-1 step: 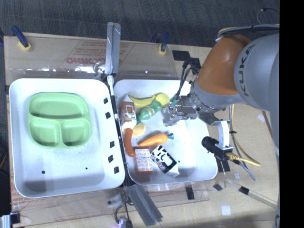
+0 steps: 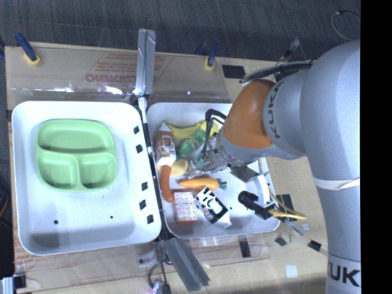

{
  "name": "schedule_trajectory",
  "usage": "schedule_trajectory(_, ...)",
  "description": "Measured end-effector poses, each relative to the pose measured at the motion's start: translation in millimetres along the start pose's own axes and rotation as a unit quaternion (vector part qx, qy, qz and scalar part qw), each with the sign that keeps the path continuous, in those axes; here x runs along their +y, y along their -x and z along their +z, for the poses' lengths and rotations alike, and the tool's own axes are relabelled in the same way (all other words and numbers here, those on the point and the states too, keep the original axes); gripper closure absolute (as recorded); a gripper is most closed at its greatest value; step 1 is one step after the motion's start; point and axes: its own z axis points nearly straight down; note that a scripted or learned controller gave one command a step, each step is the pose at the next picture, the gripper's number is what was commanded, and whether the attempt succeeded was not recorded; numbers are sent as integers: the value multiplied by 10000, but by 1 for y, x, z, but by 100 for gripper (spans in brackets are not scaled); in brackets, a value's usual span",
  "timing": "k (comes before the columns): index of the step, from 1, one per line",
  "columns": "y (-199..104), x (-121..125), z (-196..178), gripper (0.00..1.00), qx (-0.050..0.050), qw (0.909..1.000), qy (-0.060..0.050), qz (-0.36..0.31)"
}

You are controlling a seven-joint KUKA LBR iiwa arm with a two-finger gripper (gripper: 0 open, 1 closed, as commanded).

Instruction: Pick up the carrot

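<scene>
Whether the gripper (image 2: 212,157) is clenched or released we cannot tell, since its tip is lost among dark parts and the clutter under the wrist. We see it low over the middle of the right bin (image 2: 184,110), and nothing shows gripped in it. The carrot (image 2: 197,182) lies just below it in the view, a tapered orange piece stretched flat across the bin floor; we cannot tell whether the gripper touches it. At the carrot's left end sits a pale yellow lump (image 2: 179,167), and beyond that an orange-red stick (image 2: 165,184) lies lengthwise along the bin's left wall. Just under the carrot we find a white box with black markings (image 2: 212,205), tilted, and beside it to the left a pink and red packet (image 2: 185,206). Above the gripper in the view, a green item (image 2: 191,144) sits close against it, with a banana (image 2: 184,129) near the bin's far wall and a brown and white packet (image 2: 164,146) standing by the left wall. Behind the gripper rises the orange band (image 2: 248,118) of the wrist, and from there the grey arm (image 2: 331,121) runs off to the right. The left bin (image 2: 24,164) sits right beside the right bin and holds a green divided tray (image 2: 76,153) in its upper half, well apart from the gripper.
</scene>
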Motion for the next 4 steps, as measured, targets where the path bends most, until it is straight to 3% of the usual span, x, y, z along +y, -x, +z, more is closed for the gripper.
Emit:
schedule_trajectory(1, 0, -1, -8, 100, 2, 10000, -23, -12)
schedule_trajectory(2, -50, 5, -122, 100, -3, 9998, 2, -175)
schedule_trajectory(3, -50, 4, -121, 0, -5, 9999, 1, -172)
schedule_trajectory(4, -26, -39, -4, 0, -5, 9661, 24, -2582)
